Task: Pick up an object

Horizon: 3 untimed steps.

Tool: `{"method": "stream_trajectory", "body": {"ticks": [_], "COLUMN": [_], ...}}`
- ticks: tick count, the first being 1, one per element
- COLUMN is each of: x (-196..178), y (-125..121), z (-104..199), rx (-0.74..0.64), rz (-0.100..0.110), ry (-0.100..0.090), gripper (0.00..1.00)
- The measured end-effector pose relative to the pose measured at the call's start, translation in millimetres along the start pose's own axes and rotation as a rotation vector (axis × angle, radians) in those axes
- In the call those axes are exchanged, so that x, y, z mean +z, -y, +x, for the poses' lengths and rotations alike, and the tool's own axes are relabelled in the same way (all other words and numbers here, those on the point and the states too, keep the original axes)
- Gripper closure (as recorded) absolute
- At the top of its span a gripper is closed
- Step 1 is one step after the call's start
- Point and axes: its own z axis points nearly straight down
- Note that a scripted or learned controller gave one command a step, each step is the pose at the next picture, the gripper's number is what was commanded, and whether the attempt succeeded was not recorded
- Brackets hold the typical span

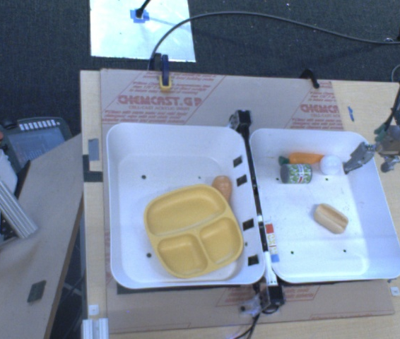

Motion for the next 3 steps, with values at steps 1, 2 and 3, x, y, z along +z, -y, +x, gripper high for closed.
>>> {"method": "stream_trajectory", "body": {"ticks": [1, 2, 3], "x": [-6, 41, 103], "y": [-2, 6, 11], "z": [1, -1, -3], "rx": [-0.003, -0.001, -0.001], "rz": [-0.011, -0.007, -0.006], "ry": [0.002, 0.002, 0.001], "gripper": [0.00, 0.00, 0.00]}}
